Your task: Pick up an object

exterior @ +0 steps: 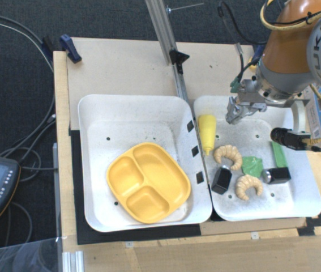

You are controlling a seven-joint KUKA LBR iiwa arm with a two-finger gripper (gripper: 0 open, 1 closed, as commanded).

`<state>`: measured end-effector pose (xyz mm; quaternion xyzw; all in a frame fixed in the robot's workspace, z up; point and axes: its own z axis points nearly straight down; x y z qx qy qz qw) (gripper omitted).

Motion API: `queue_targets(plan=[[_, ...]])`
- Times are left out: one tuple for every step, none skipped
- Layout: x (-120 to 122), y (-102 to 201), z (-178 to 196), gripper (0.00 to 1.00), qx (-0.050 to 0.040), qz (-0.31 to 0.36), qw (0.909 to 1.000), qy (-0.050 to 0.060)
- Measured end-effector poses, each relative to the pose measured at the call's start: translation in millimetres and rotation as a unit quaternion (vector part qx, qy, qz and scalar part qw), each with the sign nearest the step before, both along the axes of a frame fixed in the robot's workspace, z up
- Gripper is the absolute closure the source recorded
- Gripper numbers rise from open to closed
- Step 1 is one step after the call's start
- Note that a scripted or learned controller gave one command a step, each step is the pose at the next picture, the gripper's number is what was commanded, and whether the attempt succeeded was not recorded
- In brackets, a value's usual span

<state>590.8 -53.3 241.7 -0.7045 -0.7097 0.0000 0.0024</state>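
The gripper (235, 113) is hanging over the far edge of the right bin (296, 205). Whether its fingers are wide or narrow is too hard to tell. Nothing is showing between them. The nearest thing is a yellow bottle (207, 132), lying by the bin's left edge. It looks smooth and round, so it could roll or slip out if grabbed off-centre.

Right bin: yellow bottle (207, 132), two croissants (229, 154) (248, 186), black box (222, 179), green scrap (252, 165), perhaps a marker (278, 155).
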Motion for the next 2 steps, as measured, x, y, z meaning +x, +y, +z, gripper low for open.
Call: queue_targets(plan=[[-8, 51, -11, 1.0, -0.0001, -0.001, 1.0, 0.001], [-11, 114, -16, 1.0, 0.0001, 0.0, 1.0, 0.001]])
